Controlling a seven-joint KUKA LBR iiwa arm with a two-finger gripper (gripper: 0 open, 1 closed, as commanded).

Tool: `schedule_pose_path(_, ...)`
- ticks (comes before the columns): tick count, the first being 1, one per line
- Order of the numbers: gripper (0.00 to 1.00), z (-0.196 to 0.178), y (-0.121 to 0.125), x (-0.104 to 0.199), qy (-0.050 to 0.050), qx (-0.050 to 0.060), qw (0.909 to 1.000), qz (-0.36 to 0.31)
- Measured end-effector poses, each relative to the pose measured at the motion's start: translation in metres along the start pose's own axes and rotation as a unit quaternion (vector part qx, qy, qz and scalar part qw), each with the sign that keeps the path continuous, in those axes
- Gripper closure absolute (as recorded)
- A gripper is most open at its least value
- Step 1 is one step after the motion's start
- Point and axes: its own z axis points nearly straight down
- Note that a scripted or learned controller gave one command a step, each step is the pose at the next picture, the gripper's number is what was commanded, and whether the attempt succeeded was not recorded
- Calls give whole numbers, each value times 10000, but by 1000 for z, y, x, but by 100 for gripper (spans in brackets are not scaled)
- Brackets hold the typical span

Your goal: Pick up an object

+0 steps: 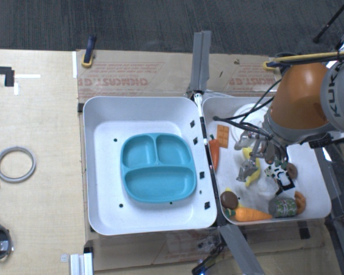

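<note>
Grey arm's gripper (253, 164) down inside right white bin (315, 208), over small yellow object (251, 177), likely target. Fingers' state: cannot tell. Orange plastic carrot (250, 214) near front wall. Blue divided plate (158, 168) in left bin.

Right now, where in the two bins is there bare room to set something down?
Free: the white floor of the left bin around the blue divided plate, plus the plate's compartments. Crowded: the right bin, with toy food under the tool.

2 white bins (97, 171), 1 blue divided plate (158, 168), 1 tape roll (14, 164), approx. 8 small toy foods (249, 213) in right bin.
</note>
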Motion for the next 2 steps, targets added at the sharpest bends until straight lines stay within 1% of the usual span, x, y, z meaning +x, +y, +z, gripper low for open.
schedule_pose_path(1, 100, -10, 0, -1, -19, 5, 10000, -7)
schedule_pose_path(2, 100, 20, -41, 75, 46, -7, 9933, 1154)
